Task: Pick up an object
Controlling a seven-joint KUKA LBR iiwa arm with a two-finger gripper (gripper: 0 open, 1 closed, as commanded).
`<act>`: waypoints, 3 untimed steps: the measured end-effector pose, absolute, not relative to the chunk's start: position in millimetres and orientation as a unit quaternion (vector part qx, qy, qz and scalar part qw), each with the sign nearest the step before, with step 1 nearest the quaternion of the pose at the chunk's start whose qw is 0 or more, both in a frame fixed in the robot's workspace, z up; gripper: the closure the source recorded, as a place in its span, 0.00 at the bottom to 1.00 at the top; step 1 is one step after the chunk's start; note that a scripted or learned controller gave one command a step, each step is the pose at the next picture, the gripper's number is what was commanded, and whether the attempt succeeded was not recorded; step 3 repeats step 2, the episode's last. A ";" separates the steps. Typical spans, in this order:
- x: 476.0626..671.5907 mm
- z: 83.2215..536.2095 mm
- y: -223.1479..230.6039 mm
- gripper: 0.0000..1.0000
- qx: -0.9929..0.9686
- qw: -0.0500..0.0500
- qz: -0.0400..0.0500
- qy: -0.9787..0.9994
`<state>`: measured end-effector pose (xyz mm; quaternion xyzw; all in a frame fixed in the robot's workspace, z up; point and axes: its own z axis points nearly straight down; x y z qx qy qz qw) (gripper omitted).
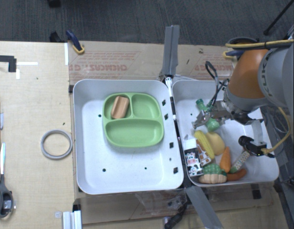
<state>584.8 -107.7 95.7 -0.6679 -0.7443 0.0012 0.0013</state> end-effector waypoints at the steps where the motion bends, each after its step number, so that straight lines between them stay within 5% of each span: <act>1: 585.2 105.3 -108.8 1.00 -0.669 0.000 0.001 -0.743; 2: 643.2 192.0 -45.3 1.00 -0.735 0.000 0.001 -0.678; 3: 643.2 192.0 -45.3 1.00 -0.735 0.000 0.001 -0.678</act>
